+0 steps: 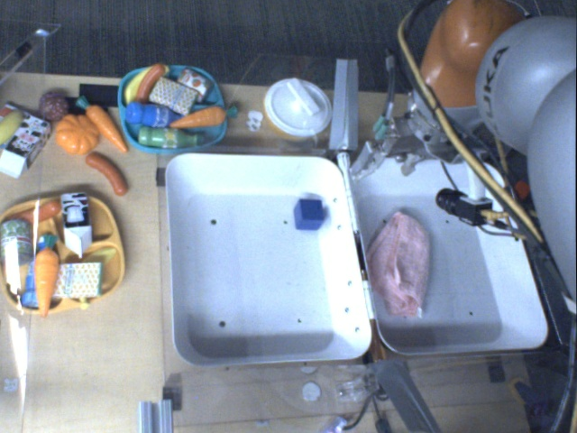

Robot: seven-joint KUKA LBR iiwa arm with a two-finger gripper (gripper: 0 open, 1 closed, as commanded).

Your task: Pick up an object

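The robot's pincer (389,147) hangs over the far edge of the right bin (505,318), just beside the divider between the two bins. Cables and brackets crowd it, and whether it is open or closed cannot be told. Nothing is seen held in it.

Nearest to the pincer, below it toward the camera, a pink cloth (399,262) lies on the right bin's floor. It is a crumpled, elongated bundle, pale pink with a fine woven texture, and it points along the bin. It is probably light, soft and floppy, so it would sag when lifted. A pinch on the raised middle fold looks the safest hold.

Left of the pincer, past the divider, a small blue block (309,213) sits in the left bin (225,332). It looks stiff, light and square-sided, best gripped across two flat faces.
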